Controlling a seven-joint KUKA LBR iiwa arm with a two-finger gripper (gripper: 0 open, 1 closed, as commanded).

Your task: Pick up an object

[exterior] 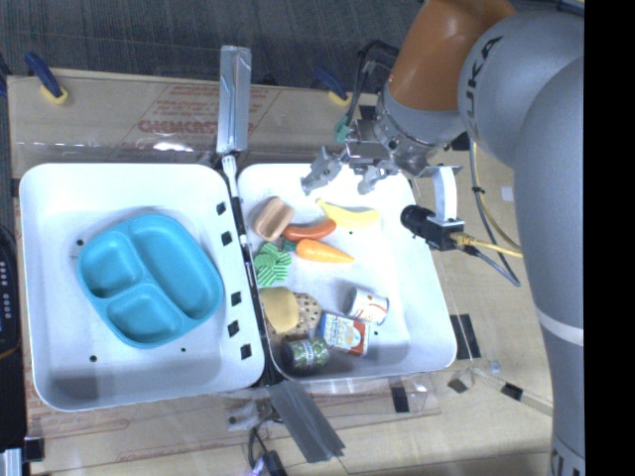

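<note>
Right then, the things to be picked lay in the right bin (422, 296), crowded toward its left wall. Nearest the far end sat a bread roll (272, 216), with a red pepper (310, 230) touching its right side and a banana (349, 213) just beyond that. Below them an orange carrot (323, 252) pointed right, and a green leafy toy (272, 265) lay beside the divider. Closer to the near end were a tan cookie-like piece (282, 310), a small can (369, 307) tipped on its side, a colourful carton (343, 333) and a dark green tin (308, 354), all packed close together.

Above the bin's far edge hung the gripper (346, 172), its two grey fingers spread apart with nothing between them; the banana lay just below its fingertips, not touching. The grey arm (526, 77) with its orange band came in from the right and took up that whole side.

Over in the left bin (50, 345) a blue divided plate (149, 278) rested tilted, near the middle. Both bins sat on the bench (476, 296).
</note>
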